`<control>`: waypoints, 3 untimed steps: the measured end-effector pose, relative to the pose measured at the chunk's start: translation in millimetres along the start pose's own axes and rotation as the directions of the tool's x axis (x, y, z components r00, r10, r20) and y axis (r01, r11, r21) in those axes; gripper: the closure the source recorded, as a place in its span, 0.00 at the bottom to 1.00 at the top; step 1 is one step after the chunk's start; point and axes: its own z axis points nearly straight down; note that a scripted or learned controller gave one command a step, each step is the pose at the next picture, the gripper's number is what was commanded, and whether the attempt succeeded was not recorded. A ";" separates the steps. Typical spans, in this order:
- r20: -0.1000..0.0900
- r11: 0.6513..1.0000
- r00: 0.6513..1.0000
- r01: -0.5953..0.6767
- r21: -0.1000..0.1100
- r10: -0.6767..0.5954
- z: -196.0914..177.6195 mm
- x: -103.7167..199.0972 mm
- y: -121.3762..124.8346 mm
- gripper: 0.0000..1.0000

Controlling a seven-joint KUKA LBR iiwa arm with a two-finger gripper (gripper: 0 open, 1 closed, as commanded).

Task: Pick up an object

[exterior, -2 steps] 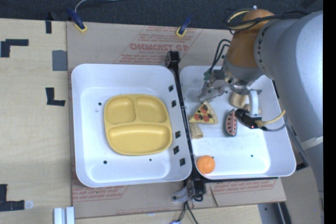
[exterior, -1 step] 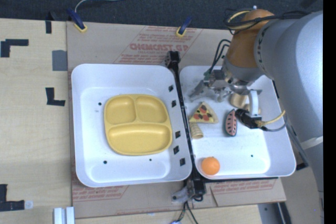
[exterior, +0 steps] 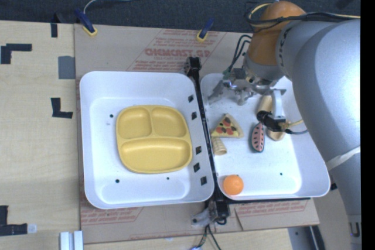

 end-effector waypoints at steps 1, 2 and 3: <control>0.002 1.000 1.000 -0.001 -0.001 0.001 -0.2 -0.5 -6.0 0.00; 0.001 1.000 1.000 0.001 0.001 -0.001 0.0 -1.0 -0.1 0.00; 0.002 1.000 1.000 0.000 0.000 0.000 0.0 -0.8 -0.2 0.00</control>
